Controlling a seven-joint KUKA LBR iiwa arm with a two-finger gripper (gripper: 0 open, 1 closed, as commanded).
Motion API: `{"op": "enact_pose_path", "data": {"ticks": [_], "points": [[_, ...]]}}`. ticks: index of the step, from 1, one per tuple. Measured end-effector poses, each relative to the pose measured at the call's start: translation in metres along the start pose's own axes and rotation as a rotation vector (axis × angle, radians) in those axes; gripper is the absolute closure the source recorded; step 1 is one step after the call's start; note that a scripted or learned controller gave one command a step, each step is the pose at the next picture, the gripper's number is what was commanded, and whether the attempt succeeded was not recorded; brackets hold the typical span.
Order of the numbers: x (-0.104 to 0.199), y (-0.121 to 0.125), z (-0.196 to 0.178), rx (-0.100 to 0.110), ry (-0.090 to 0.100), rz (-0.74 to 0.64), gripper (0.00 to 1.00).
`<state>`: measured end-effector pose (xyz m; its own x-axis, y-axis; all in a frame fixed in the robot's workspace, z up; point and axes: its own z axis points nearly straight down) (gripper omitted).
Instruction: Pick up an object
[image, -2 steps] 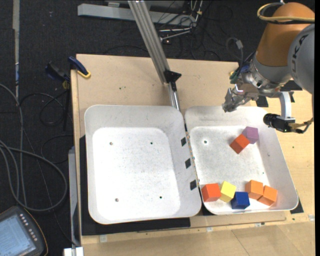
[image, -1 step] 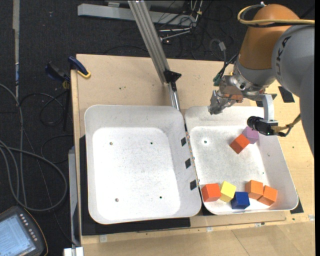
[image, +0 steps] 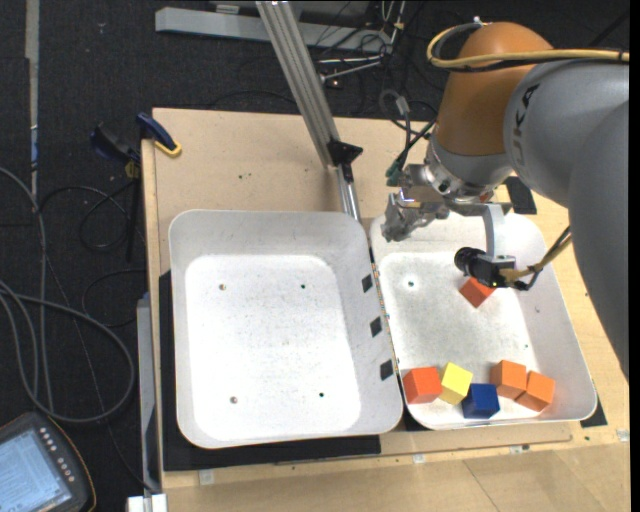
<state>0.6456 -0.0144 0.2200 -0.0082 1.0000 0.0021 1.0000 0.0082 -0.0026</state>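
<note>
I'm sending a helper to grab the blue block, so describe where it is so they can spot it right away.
Look at the right-hand white bin, the one under the grey arm. Along its near edge sits a row of small cubes. The blue block is near the middle of that row, just right of the yellow cube and left of two orange cubes; it is the only blue one.

White speckled bins (image: 265, 330); orange blocks (image: 422, 384), one yellow block (image: 456, 381), one blue block (image: 482, 400); tan tabletop (image: 250, 150); grey arm (image: 580, 130), orange band (image: 490, 90).

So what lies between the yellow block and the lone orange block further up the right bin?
Bare speckled bin floor between the yellow block and the orange block.
</note>
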Motion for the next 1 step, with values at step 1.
{"op": "enact_pose_path", "data": {"ticks": [1], "points": [[0.0531, -0.0108, 0.0050, 0.000, 0.000, 0.000, 1.00]]}}
